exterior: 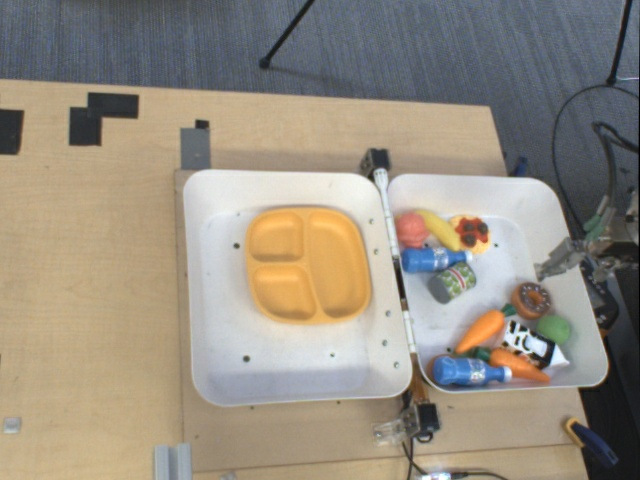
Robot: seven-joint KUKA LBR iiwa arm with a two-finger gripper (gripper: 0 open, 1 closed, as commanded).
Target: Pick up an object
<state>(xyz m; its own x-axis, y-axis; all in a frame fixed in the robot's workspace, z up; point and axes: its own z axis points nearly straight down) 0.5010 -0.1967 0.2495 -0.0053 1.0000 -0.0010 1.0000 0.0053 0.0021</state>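
The left bin [215, 298] has open floor all round the orange divided plate [305, 265], which sits in its middle; the right bin [520, 203] is free along its far-right floor and through its centre; its near edge is crowded by a blue bottle [470, 371], two carrots [480, 331], a green piece [553, 329] and a doughnut [531, 299]; its far-left corner is blocked by a pink ball [411, 230], a banana [440, 228], another blue bottle [433, 260] and a can [453, 282].
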